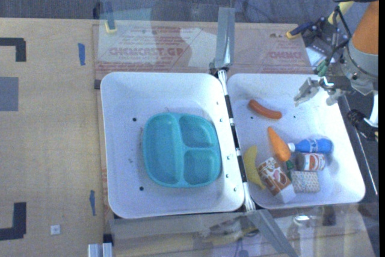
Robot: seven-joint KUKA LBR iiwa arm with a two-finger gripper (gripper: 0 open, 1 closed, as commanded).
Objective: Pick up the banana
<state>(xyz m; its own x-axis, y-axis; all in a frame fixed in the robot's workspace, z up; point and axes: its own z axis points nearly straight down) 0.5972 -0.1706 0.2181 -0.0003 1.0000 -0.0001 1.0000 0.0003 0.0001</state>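
Observation:
The banana (251, 167) is small and yellow and lies lengthwise along the left wall of the right bin (352, 189), near its front. A red and white carton (275, 176) touches its right side. My gripper (317, 93) hangs over the back right part of that bin, far from the banana. Its two fingers are spread open with nothing between them.
In the right bin there are also a sausage (264, 109), a carrot (278, 144), a blue bottle (313, 145), a can (310, 161) and a speckled block (305, 182). The left bin (120, 99) holds a teal divided plate (181, 149). Cables hang at the far right.

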